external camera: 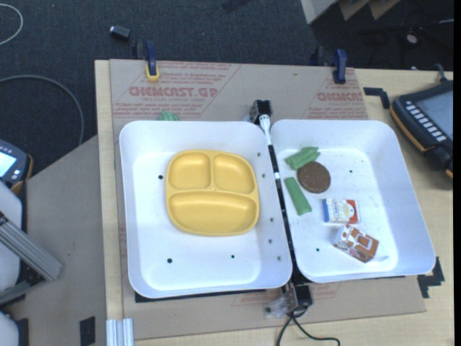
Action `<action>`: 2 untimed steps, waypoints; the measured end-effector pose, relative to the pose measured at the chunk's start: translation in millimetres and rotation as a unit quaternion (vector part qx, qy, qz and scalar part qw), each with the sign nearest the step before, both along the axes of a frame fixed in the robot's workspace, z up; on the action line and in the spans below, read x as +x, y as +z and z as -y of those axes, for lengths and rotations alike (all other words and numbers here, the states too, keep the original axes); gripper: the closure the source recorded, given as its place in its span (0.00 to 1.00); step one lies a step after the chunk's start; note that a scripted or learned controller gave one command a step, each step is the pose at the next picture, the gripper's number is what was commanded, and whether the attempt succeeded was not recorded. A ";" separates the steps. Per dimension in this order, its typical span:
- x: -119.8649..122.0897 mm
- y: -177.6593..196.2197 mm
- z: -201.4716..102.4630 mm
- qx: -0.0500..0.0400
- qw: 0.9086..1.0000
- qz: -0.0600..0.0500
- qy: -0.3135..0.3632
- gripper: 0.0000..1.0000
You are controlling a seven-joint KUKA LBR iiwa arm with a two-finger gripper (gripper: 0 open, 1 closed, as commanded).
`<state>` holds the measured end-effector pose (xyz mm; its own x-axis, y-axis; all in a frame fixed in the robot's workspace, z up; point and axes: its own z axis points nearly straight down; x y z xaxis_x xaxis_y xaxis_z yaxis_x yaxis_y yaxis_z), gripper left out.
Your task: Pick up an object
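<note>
The right bin [403, 186] holds several small objects. A brown round disc [314, 177] lies near its upper left, with a green piece [301, 157] just above it and a green stick [297, 196] to its lower left. A small white packet with blue and red print [339, 210] lies near the middle. Below it rests an orange and white wrapper [356, 244]. The left bin [137, 215] carries a yellow divided plate [212, 192] with three compartments.
Both bins sit on a cardboard sheet [216, 85] held by blue clamps [150, 58] at the back. A black tablet-like pendant [431, 121] lies at the right edge. A small green scrap [169, 116] lies behind the left bin. Cables run in front.
</note>
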<state>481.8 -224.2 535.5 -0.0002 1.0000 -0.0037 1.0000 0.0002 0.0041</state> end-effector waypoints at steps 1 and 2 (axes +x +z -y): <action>-2.5 0.1 -0.1 0.001 1.000 -0.001 0.000 1.00; -1.8 0.0 0.0 0.001 1.000 -0.001 0.000 1.00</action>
<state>480.1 -224.1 535.5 0.0000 1.0000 -0.0026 1.0000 0.0000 0.0028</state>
